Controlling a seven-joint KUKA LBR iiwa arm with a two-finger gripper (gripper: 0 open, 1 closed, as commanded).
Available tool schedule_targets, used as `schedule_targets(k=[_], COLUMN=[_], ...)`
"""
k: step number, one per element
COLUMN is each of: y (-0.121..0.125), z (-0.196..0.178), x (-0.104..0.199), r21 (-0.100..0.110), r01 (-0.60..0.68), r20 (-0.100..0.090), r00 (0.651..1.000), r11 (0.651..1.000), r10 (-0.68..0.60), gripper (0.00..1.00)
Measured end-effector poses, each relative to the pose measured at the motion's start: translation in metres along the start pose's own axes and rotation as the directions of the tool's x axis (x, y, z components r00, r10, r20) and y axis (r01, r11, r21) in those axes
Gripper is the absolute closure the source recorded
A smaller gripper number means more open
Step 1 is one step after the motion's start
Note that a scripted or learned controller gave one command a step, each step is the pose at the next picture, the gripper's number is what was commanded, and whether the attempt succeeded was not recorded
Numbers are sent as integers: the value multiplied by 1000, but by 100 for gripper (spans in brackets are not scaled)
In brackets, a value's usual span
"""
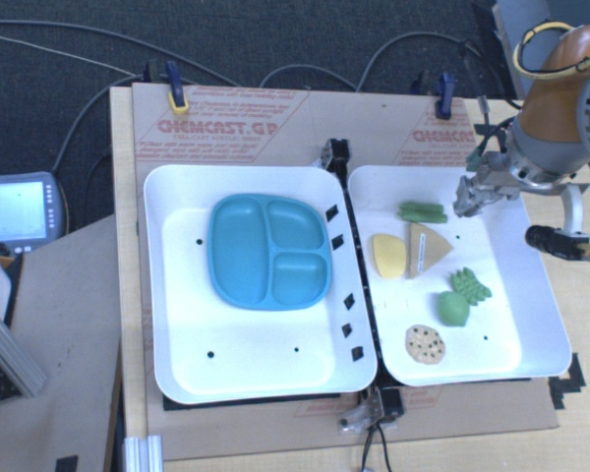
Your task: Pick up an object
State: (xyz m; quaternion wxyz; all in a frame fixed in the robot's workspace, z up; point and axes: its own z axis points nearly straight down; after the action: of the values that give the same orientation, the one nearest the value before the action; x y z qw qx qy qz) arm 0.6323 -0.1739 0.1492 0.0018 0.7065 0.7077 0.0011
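Two white bins sit side by side on the tabletop (128,264). The left bin (177,362) has a blue divided plate (270,252) lying flat in it. The right bin (531,332) carries the small play food: a green bean pod (422,211) near the far wall, a yellow piece (389,255) just beside a tan wedge (431,249), a green broccoli-like piece (460,298) nearer the front, and a speckled cookie (425,343) closest to the near rim.

The grey arm (556,96) with its orange band comes in from the right, and its hand (469,200) hangs over the far part of the right bin, just to the right of the bean pod. Nothing sits between its fingers that I can see, and from here I cannot tell whether they are apart or together.
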Motion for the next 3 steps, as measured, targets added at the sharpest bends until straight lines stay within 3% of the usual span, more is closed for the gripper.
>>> schedule_targets(k=[1,3], y=[2,-28], z=[-55,-62], x=[0,99], r21=[-3,7], r01=[0,3], r20=[1,-4], r00=[1000,1000], r11=[1000,1000], r10=[0,-3], gripper=[100,100])
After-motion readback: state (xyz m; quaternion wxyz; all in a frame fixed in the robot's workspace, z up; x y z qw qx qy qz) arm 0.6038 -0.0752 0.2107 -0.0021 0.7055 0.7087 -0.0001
